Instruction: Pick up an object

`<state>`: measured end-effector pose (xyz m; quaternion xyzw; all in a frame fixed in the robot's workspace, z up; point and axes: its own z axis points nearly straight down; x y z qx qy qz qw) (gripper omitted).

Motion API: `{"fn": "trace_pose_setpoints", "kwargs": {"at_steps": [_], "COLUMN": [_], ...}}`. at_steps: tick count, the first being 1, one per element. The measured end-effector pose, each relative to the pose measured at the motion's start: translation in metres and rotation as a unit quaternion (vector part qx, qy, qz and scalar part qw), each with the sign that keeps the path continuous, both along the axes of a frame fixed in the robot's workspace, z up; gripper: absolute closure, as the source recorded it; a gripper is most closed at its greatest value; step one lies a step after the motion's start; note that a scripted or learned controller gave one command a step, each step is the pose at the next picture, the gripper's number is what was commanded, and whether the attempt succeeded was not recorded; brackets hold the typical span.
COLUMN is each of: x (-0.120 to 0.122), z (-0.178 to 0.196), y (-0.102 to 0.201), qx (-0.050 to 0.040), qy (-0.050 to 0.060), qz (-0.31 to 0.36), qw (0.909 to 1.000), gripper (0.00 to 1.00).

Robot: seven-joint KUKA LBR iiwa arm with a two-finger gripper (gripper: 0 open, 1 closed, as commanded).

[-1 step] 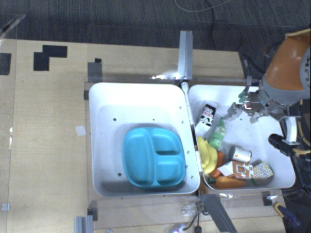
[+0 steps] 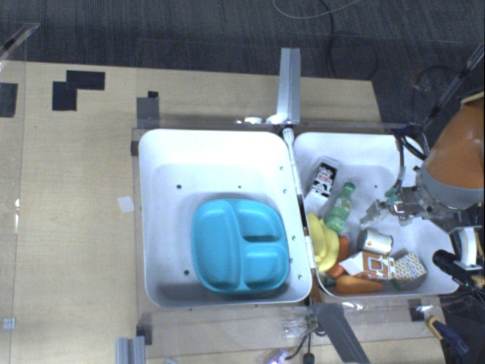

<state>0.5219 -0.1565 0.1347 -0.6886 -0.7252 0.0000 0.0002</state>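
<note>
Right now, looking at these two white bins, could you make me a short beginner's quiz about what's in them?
1. True or false: the blue divided tray lies in the left bin.
2. Which item lies nearest the wall between the bins? A) the green bottle B) the bananas C) the small can
3. Fill in: the arm's pincer hangs over the ____ bin.

Key:
1. True.
2. B: the bananas lie against the right bin's left wall.
3. Right.
</note>
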Motion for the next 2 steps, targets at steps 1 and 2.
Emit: {"fn": "trace_pose_setpoints", "kwargs": {"at_steps": [1,2], "x": [0.025,0.039], "z": [0.103,-0.019], "y": [0.022,0.04], "qx": [-0.0007,0.0002], "qy": [-0.002,0.0], "qz": [-0.044,0.056], "qw": [0.999,0.9984], "gripper": [0.0,0.0]}}
